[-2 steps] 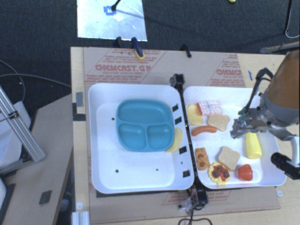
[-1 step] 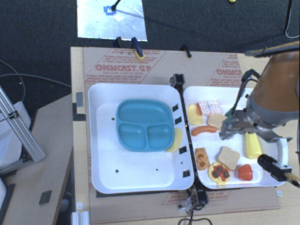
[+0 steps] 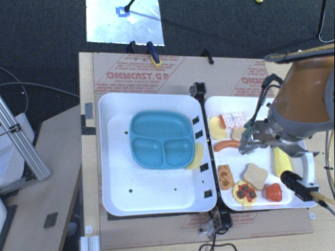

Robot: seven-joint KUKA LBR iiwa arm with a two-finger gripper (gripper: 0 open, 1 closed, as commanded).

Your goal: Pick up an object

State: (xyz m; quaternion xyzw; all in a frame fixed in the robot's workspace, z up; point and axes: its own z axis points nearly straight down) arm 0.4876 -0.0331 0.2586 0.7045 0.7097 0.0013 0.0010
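Observation:
The right bin (image 3: 314,203) holds several toy foods: a red and white packet (image 3: 233,120), a pale yellow piece (image 3: 216,125), an orange sausage (image 3: 224,146), a brown pastry (image 3: 225,175), a bread slice (image 3: 255,175), a small pizza (image 3: 245,192), a red tomato (image 3: 273,192) and a yellow banana (image 3: 282,161). My gripper (image 3: 248,144) hangs low over the middle of this bin, just right of the sausage's end and above the bread slice. Nothing visible is lifted with it.
The left bin (image 3: 120,192) bears a blue compartment tray (image 3: 159,139) with a yellow piece (image 3: 198,156) at its right edge. A black divider with clips (image 3: 205,140) runs between the bins. The arm's orange band (image 3: 309,82) overhangs the right bin's far right.

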